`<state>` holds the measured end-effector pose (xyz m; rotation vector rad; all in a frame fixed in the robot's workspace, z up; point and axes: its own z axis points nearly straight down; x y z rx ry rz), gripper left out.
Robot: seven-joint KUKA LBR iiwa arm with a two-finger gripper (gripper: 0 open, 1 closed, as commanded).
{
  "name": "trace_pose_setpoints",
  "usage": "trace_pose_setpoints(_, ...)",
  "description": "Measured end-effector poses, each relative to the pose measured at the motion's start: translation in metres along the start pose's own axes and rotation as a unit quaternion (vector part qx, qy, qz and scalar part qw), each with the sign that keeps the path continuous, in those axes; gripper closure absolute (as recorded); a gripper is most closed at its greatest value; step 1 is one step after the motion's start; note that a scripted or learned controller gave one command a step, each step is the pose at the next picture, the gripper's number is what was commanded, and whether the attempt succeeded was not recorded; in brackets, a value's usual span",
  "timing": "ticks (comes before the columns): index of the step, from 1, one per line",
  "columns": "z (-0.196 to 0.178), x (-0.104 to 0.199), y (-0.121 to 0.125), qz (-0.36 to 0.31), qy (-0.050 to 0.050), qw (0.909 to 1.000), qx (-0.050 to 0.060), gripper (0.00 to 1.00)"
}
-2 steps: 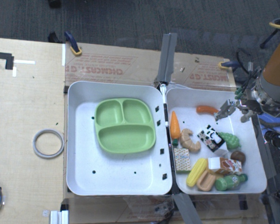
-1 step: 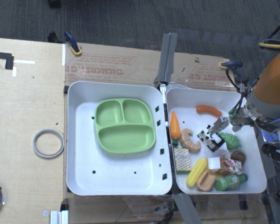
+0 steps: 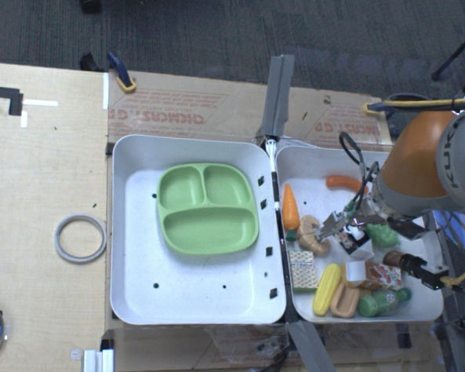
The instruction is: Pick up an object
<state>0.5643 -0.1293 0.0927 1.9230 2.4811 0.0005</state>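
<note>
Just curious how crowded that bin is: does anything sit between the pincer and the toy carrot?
Nothing visible. The pincer hangs over the right bin; bare white floor separates it from the carrot. The mushroom-like toy lies lower, beside the path.

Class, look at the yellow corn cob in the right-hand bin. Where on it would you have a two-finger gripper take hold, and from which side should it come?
Grip the corn cob across its middle, coming straight down from above. It lies flat, long axis running near to far, so its narrow width suits the fingers. The hot dog presses against its right side, leaving little room there, so I'd close carefully.
</note>
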Motion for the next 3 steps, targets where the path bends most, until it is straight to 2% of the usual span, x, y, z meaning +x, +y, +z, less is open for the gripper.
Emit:
trace_pose_setpoints(1, -0.009, -0.002, 0.000, 0.002, 0.000, 1.0000, 0.000, 1.00)
trace_pose_setpoints(2, -0.016, 0.002, -0.051, -0.013, 0.001, 0.9999, 0.001, 1.00)
trace_pose_setpoints(3, -0.127, 0.095, -0.017, 0.030, 0.001, 0.9995, 0.001, 1.00)
